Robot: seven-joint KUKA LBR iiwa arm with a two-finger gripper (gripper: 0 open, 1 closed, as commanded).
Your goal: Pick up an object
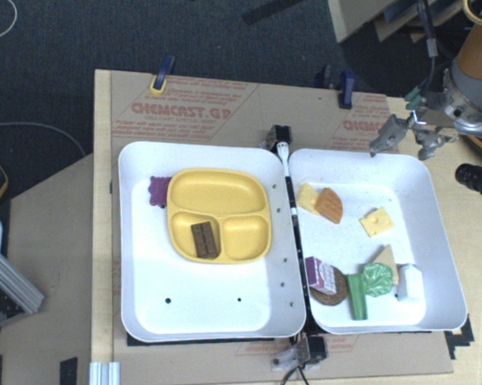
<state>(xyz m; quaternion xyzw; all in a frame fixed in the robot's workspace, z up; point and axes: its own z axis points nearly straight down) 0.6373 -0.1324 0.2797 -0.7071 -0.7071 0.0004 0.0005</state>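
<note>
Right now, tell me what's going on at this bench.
The arm's tool hovers open over the far edge of the right bin, holding nothing. That bin holds cheese, a cookie, broccoli and other toy foods. The left bin holds a yellow tray with a chocolate bar. Nothing is picked yet.

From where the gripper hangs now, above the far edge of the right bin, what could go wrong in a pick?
The gripper is open near the right bin rim, so a straight descent may strike the wall. The green toy, purple pack and brown disc lie crowded together, so the fingers may catch two or push one away.
</note>
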